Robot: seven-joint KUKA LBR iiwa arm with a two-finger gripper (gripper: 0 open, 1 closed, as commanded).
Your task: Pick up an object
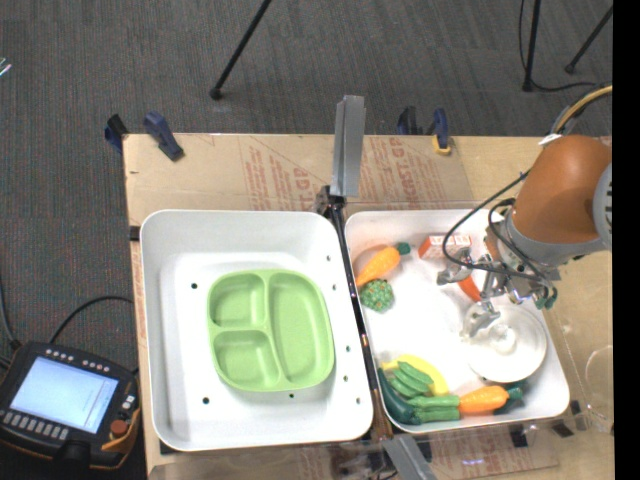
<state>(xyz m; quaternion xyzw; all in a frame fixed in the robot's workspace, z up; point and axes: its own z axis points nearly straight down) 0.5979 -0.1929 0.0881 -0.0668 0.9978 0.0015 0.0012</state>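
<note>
Arm (560, 193) bent over right bin (440, 218), hand (483, 318) above white plate (520, 363).

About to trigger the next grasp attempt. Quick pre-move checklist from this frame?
1. gripper is over the right bin: ok.
2. Object between the fingers: cannot tell, the wrist blocks the view.
3. Targets available: ok. carrot and broccoli lie near the divider; a veggie pile sits at the near edge.
4. Clearance below gripper: not ok, the white plate sits right beside it.
5. green tray in the left bin lies flat: ok.
</note>
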